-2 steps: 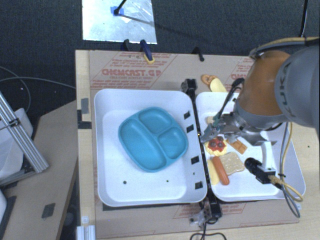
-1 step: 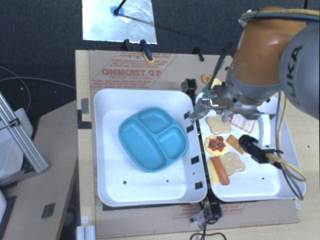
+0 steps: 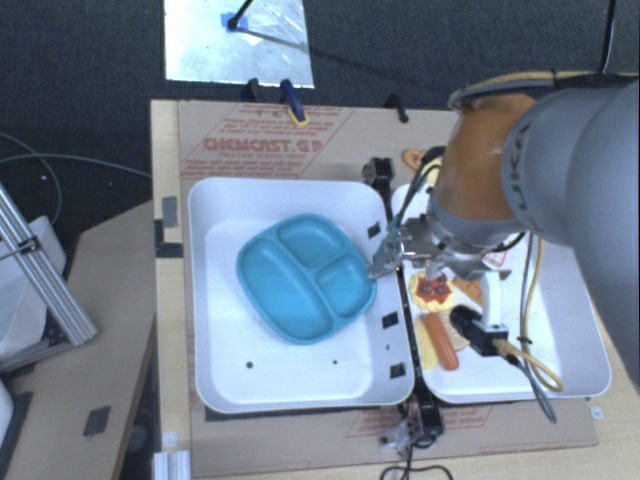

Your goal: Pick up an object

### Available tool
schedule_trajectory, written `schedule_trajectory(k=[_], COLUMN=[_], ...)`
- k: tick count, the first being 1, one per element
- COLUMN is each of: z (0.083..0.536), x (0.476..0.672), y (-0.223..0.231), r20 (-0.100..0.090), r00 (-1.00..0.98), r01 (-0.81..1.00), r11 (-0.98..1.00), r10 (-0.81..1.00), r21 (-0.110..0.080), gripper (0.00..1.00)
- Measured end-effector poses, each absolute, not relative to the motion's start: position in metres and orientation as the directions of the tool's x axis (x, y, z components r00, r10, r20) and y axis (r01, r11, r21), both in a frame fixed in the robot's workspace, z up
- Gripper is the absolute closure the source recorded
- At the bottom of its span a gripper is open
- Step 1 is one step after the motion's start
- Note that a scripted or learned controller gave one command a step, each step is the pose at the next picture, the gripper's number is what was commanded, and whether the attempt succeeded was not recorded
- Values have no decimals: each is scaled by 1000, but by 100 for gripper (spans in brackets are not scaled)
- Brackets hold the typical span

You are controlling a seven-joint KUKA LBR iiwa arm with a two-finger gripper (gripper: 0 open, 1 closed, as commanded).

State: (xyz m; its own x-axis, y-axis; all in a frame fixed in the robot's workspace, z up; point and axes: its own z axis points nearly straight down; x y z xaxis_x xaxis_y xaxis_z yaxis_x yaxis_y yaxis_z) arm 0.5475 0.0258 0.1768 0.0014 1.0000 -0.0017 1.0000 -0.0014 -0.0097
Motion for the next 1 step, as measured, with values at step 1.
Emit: schedule_trajectory(k=[1], z=[185], x=[613], y=[35], r20=[0], r00=[-5], r01=[1000], r11=[5], r10=[1000], r21=[7], gripper=[0])
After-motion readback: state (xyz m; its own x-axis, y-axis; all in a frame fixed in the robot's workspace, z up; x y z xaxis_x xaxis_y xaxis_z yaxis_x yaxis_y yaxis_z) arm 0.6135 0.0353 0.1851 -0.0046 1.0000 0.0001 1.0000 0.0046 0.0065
